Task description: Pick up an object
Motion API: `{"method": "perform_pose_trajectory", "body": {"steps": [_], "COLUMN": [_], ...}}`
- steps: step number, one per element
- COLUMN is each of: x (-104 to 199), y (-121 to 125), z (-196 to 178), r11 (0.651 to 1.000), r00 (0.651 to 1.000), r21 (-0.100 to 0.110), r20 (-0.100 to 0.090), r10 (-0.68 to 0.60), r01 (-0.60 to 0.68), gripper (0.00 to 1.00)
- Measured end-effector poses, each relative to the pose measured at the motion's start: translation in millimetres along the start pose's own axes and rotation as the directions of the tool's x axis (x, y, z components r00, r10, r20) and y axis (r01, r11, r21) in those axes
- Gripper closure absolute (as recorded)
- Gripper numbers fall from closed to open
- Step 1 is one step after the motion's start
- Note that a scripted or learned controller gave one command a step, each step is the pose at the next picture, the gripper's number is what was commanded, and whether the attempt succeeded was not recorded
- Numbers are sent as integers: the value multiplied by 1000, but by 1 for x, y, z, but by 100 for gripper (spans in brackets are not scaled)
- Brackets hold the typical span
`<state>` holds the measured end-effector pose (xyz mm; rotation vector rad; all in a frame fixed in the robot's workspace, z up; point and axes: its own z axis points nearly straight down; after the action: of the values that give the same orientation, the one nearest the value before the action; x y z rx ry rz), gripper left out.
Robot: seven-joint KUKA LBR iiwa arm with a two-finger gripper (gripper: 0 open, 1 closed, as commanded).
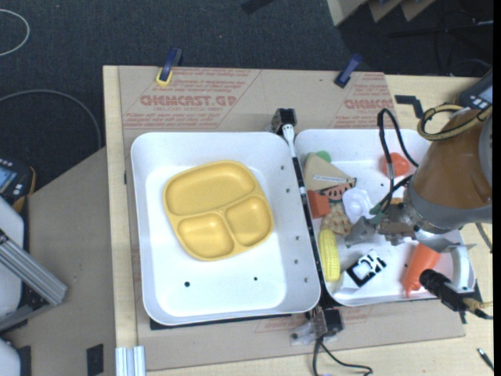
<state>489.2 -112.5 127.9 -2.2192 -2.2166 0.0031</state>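
Observation:
My gripper (366, 230) hangs low over the middle of the right bin (354, 142), at the end of the grey arm with its orange band (452, 171). Its tip sits among a pile of small things: a brownish lump (337, 222) just to its left, a white piece (356, 204) above it, a yellow corn cob (329, 255) at the lower left and a black-and-white object (365, 269) just below. Nothing is clearly seen held in it.
The right bin also holds an orange carrot (417, 269), a red-orange block (317, 202), a printed packet (332, 182), a green-beige wedge (316, 163) and an orange piece (398, 164). A yellow divided plate (218, 210) lies in the left bin (149, 159). Black cables loop above the arm.

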Motion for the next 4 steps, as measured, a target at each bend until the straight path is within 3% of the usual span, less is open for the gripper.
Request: {"method": "perform_pose_trajectory", "body": {"steps": [1,2,4], "x": [1,0,-6], "y": [0,1,7], "z": [46,33,-78], "r11": [1000,1000,1000], "r00": [1000,1000,1000], "r21": [0,-6,-12], "r20": [0,2,5], "r10": [0,1,-2], "r01": [0,-1,2], "gripper": [0,100,100]}}
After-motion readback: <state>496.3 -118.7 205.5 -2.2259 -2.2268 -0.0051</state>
